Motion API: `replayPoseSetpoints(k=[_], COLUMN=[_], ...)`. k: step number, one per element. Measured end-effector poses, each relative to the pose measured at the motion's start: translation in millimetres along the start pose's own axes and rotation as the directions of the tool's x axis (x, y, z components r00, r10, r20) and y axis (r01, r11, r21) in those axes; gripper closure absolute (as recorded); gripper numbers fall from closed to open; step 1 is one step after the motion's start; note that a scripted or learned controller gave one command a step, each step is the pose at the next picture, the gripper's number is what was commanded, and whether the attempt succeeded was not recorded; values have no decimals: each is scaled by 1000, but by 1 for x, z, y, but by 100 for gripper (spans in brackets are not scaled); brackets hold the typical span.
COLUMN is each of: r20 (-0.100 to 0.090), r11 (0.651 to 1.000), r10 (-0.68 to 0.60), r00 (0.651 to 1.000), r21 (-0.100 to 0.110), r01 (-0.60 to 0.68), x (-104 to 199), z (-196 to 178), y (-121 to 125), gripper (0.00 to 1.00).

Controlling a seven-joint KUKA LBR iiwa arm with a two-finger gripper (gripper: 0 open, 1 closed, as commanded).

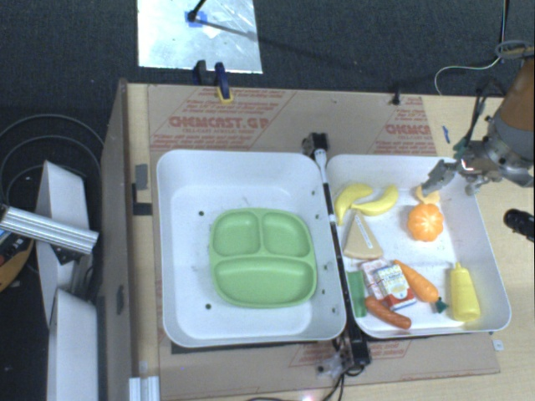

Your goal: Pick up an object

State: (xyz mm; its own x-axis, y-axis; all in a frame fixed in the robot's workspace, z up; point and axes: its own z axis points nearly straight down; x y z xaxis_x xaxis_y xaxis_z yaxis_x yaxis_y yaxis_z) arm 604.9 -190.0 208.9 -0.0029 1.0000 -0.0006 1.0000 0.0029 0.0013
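We saw the arm [514, 128] reach in from the right side of the bench [276, 115], with its gripper [447, 172] hanging over the far right corner of the right bin [493, 282]. Its two fingers [435, 176] stood a little apart, and nothing showed between them. Just below the fingertips, a small yellow piece [425, 195] lay near the far edge of that bin.

The right bin held the toy food. A yellow banana [365, 199] lay near its far left corner, and a tan wedge [362, 241] sat just in front of it along the left edge. An orange fruit [425, 222] rested near the middle, close to the gripper but not touching it. A small printed packet [385, 279] lay toward the near edge, with a carrot [417, 283] beside it on the right and a red sausage [388, 312] in front of it. A green strip [357, 294] lay along the left wall near the front. A yellow bottle [463, 291] stood out near the near right corner.

The left bin [180, 224] held a green divided plate [263, 257] with three compartments, lying flat near its middle.
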Motion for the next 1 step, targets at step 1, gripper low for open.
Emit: replayPoseSetpoints(k=[1], r20=[-2], r11=[1000], r10=[-2], r00=[1000], r21=[6], r01=[2], x=[9], z=[93], y=[2], gripper=[0])
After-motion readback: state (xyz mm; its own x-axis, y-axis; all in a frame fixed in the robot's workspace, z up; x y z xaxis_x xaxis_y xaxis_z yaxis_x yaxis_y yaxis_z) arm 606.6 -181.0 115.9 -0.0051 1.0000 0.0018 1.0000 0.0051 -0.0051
